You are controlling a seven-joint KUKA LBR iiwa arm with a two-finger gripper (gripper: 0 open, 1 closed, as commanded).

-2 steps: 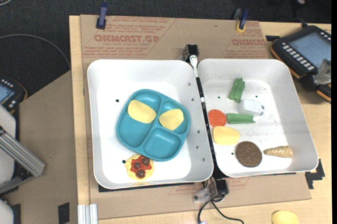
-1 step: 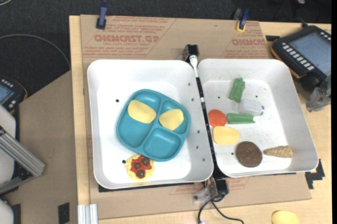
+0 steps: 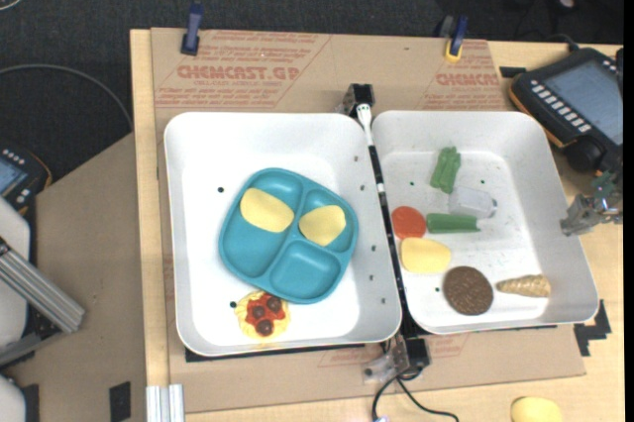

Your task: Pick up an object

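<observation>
Gripper [image 3: 586, 210] sits just past the right bin's [image 3: 565, 174] right rim, and honestly I can't tell what state it's in from this angle, it's only a small grey lump at the frame edge. Nothing's in it that I can see.

Closest pick for me looks like the cone [image 3: 523, 286], lying flat near that bin's lower right corner, pale tan with a ridged waffle look. It tapers, so I'd grab across the fat end, not the tip, or it'll squirt out.

Just left of it is a brown cookie [image 3: 467, 290], flat and round, hard to get under. Then a smooth yellow lump [image 3: 425, 256], a red tomato [image 3: 408, 221], and a dark green pickle [image 3: 452, 223] lying sideways beneath a clear plastic piece [image 3: 473, 203]. A lighter green bumpy thing [image 3: 445, 168] sits above.

Left bin [image 3: 188, 212] has a teal divided plate [image 3: 285, 263], glossy, with two yellow pieces [image 3: 264, 208] in its compartments, plus a little pizza [image 3: 262, 313] beside it.
</observation>
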